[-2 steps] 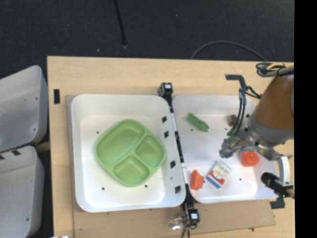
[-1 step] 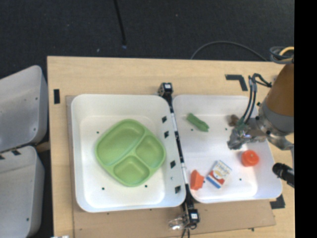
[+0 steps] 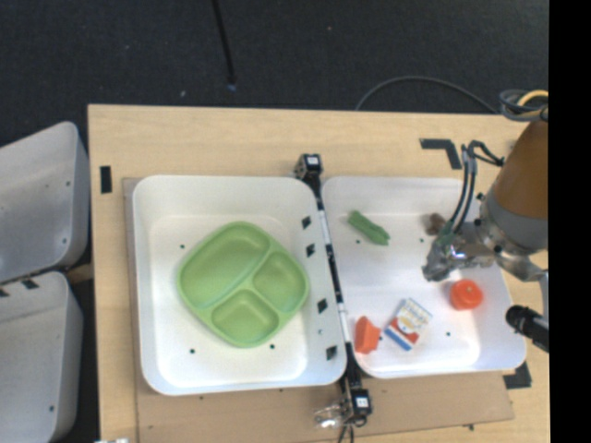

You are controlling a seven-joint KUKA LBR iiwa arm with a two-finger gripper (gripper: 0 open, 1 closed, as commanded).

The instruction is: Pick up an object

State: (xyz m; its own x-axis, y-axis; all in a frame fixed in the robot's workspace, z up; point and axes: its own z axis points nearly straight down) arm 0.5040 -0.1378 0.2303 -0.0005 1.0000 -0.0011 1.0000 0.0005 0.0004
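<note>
two bins: i see a green divided plate in the left bin.
gripper: above right bin; grip state i cannot tell.
nearby: orange cap, green piece.

Tabletop: pale wood, matt. Bins: smooth white plastic, slight sheen. Green divided plate: smooth plastic, soft gloss. Hand: bare grey metal, shiny. Small carton: printed card.

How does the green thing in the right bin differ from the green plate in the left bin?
The green object is small, narrow and darker; the green plate is far larger, pale and split into three compartments. The object lies slantwise near its bin's back; the plate sits mid-bin. Both are green and untouched.
</note>
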